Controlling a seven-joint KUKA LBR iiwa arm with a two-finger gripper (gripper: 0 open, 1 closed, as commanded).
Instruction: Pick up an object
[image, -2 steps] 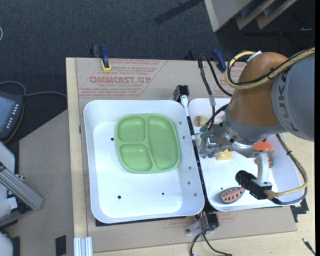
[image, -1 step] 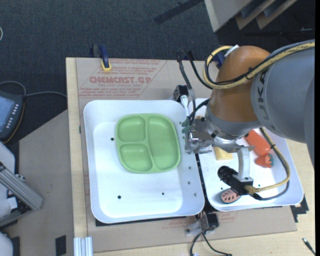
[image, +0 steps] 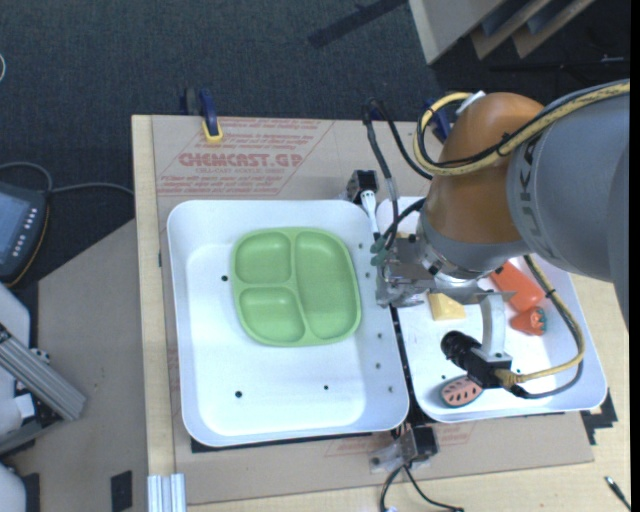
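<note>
Overhead, camera view, item by item.

Left bin (image: 280, 395): white and shallow. It holds a green plate (image: 297, 287) with three compartments. The plate lies flat in the bin's far half, close to the right wall.

Right bin (image: 575, 365): white, with much of it covered by the arm (image: 590, 190). Three things are seen in it:
- A yellow block (image: 444, 305) lies just beside the gripper.
- An orange piece (image: 520, 290) lies further right, partly under the arm.
- A pink oval (image: 459, 392) with dark spots lies at the near edge, apart from the other two.

Arm: grey with an orange band (image: 480, 170). It reaches in from the right, over the right bin.

Gripper (image: 395, 288): low over the seam where the two bins meet. It sits just right of the plate's rim and just left of the block. Whether it is released or clenched cannot be told from this angle.

Bench (image: 150, 300): a tan board with red print (image: 240, 158) beyond the left bin. A blue clamp (image: 210, 108) sits on its far edge.
</note>
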